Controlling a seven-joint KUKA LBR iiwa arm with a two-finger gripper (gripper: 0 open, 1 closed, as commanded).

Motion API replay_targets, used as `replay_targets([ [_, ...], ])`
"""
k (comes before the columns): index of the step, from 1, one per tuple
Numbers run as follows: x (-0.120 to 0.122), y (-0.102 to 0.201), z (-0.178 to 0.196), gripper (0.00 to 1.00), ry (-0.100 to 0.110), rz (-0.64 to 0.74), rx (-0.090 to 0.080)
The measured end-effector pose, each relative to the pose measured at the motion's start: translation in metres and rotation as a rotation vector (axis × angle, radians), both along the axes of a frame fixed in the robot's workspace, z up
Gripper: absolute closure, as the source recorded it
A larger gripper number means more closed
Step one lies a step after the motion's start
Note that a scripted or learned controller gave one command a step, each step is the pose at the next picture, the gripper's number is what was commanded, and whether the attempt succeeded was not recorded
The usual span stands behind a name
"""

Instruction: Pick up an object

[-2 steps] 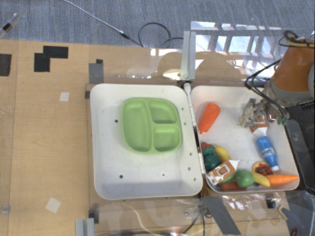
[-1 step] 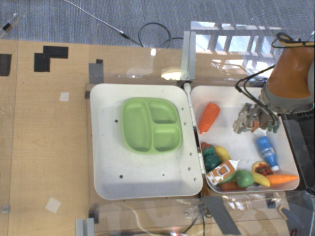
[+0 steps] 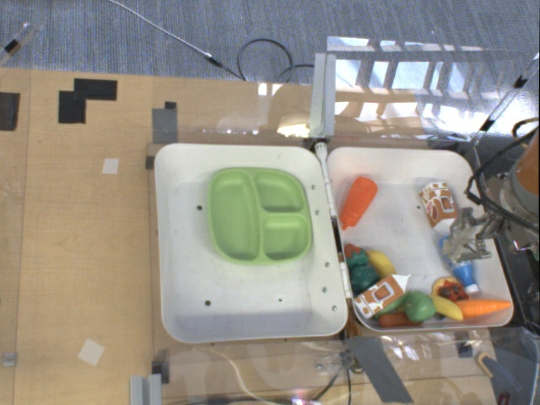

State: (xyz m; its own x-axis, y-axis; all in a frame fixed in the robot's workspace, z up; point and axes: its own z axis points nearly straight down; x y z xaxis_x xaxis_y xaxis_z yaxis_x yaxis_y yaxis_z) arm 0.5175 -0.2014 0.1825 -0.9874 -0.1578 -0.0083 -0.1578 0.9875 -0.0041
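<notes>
White bins, two: left bin (image 3: pixel 181 310) and right bin (image 3: pixel 396 171). The left bin holds one green divided plate (image 3: pixel 259 215) with three compartments. The right bin holds two orange carrots, one upper (image 3: pixel 358 201) and one lower (image 3: pixel 483 308); two small brown-and-white cartons, one upper (image 3: pixel 438 202) and one lower (image 3: pixel 378 296); two yellow bananas, (image 3: pixel 380 264) and (image 3: pixel 446 308); one dark green vegetable (image 3: pixel 360 268); one green fruit (image 3: pixel 418 307); one small blue item (image 3: pixel 464 274); one dark red piece (image 3: pixel 453 291), kind unclear.
</notes>
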Motion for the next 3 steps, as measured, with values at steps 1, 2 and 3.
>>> replay_targets([
  [1, 0.016, 0.037, -0.089, 1.0, 0.0, -0.43, 0.006],
  [2, -0.004, -0.004, 0.014, 1.0, -0.01, -0.281, -0.001],
  [3, 0.041, 0.014, -0.09, 1.0, -0.001, -0.534, 0.006],
])
